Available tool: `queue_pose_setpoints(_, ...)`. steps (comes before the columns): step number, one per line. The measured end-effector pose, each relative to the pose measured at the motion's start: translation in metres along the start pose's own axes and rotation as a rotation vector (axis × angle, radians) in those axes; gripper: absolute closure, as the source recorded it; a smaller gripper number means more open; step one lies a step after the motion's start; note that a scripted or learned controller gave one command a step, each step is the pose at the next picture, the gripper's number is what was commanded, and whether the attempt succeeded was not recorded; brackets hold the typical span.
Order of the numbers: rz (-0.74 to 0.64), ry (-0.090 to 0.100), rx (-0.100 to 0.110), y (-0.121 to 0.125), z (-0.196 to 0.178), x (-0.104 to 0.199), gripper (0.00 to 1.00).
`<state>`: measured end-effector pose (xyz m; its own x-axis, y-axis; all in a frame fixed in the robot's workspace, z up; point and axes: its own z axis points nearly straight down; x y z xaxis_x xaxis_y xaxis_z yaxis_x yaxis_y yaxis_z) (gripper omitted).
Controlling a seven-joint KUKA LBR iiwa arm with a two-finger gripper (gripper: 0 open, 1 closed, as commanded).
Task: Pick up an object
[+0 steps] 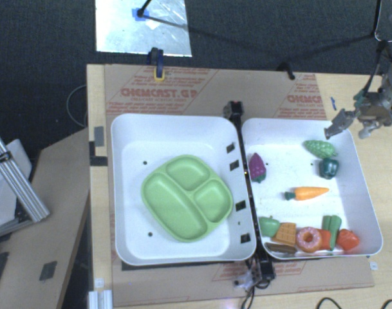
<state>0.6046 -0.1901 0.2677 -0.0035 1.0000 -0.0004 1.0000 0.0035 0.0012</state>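
The robot's hand (354, 125) hovers at the upper right edge of the right bin (280, 148), its two fingers spread apart with nothing between them. Closest to it, just below and to the left, lies a green leafy toy vegetable (320, 149), with a dark teal pepper (328, 167) just beneath that. Farther down the bin rests an orange carrot (308, 193), and a purple eggplant (256, 167) sits near the divider, well apart from the hand. Along the bin's front wall crowd a green piece (269, 225), a waffle (286, 234), a pink doughnut (308, 238), a green stalk (331, 224) and a red tomato (347, 239). The left bin (131, 147) on the worktop (202, 85) holds a green divided plate (186, 197).
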Motion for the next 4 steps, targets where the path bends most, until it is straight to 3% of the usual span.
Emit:
queue_pose_setpoints(3,0.003,0.001,0.001,-0.018,0.155,0.004,0.00)
queue_pose_setpoints(4,0.001,0.000,-0.002,-0.016,0.182,0.004,0.00)
